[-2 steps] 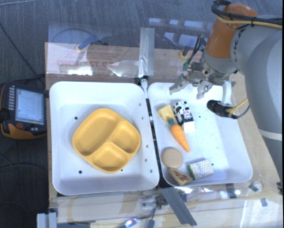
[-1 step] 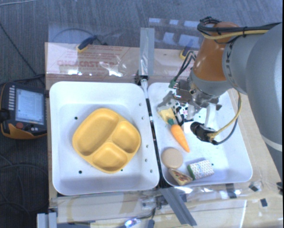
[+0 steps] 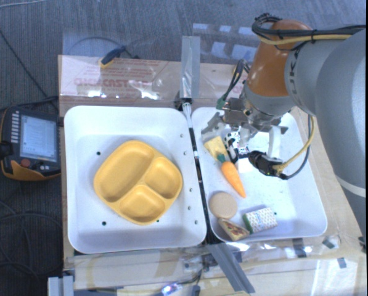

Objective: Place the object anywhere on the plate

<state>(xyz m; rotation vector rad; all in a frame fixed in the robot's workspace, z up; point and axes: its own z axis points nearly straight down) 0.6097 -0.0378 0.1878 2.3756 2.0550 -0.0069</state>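
**Arm low over the right bin, plate bare in the left**

At the far left, off the bench, a handheld control pendant (image 3: 28, 143) with a lit screen lies on the dark carpet. Next comes the left bin (image 3: 79, 227), which holds the yellow plate (image 3: 139, 180) (three compartments, set at a slant) roughly in its middle, with nothing lying on it.

Across the divider, the right bin (image 3: 307, 217) carries all the loose items. A pale yellow cheese wedge (image 3: 215, 146) lies near the bin's upper left, and the carrot (image 3: 232, 176) lies just below it, its green end up toward the gripper and its tip pointing down and right. Below the carrot sits a round tan disc (image 3: 222, 205), then a bread-like slice (image 3: 234, 229) at the bin's lower edge, with a small patterned block (image 3: 261, 218) just beside it.

The gripper (image 3: 236, 142) hangs low over the bin's upper part, close above the cheese wedge and the carrot's green end. Whether its fingers are apart or together cannot be told from this angle, and nothing shows clearly between them.
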